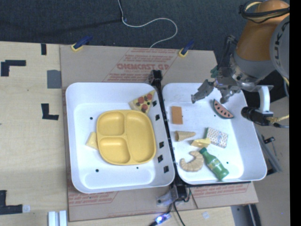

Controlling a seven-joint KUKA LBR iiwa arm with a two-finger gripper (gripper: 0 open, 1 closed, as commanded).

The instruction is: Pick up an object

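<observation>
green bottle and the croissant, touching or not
Apart. The camera view shows a strip of white bin floor between the green bottle and the croissant, both in the right bin.

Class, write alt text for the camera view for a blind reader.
A grey and orange robot arm's open gripper hovers over the right white bin, near a red watermelon slice toy. The left white bin holds a yellow divided plate.

Glossy yellow plastic plate (126,136), smooth white bins (75,126) (plastic), matt cardboard (127,62)

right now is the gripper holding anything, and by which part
Nothing is held. The gripper hangs open above the right bin, near the watermelon slice.
</observation>
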